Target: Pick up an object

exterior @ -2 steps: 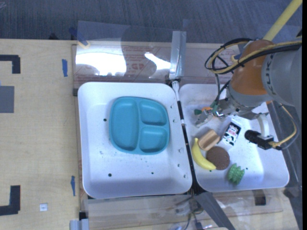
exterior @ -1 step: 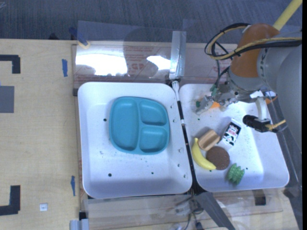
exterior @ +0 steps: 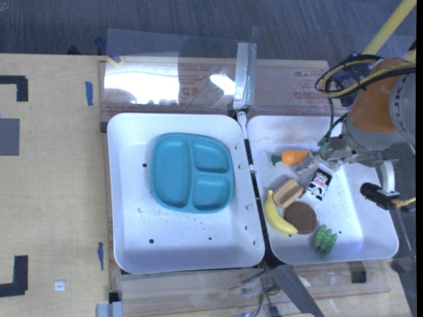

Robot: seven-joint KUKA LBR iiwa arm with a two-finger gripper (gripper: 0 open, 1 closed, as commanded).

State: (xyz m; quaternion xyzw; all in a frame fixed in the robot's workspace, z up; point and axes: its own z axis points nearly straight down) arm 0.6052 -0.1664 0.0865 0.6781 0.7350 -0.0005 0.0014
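Green and bumpy, a little toy (exterior: 324,238) sits at the front of the right bin (exterior: 380,243), close to us. Just behind it lie a yellow banana (exterior: 277,215) and a round brown thing (exterior: 301,216), and they touch each other. A tan block (exterior: 287,191) rests above the banana. A small white card with black marks (exterior: 319,183) lies next to the block. An orange carrot (exterior: 294,156) sits farther back. The left bin (exterior: 125,197) holds a blue tray with parts (exterior: 192,173). Both bins sit on the counter (exterior: 53,177). The grey arm (exterior: 380,111) reaches in from the right, and the hand (exterior: 316,166) is down low between the carrot and the white card. I cannot tell if the hand is spread or pressed together. I do not see any toy held in it. To pick well, I think the hand should go for one thing alone, like the carrot, because it has room around it. The banana and the brown thing are too close together, so a grab there could slip. The hand should come down straight and squeeze in the middle. The tips of the hand are hard to see because they are small and dark. The arm is cut off at the right side.
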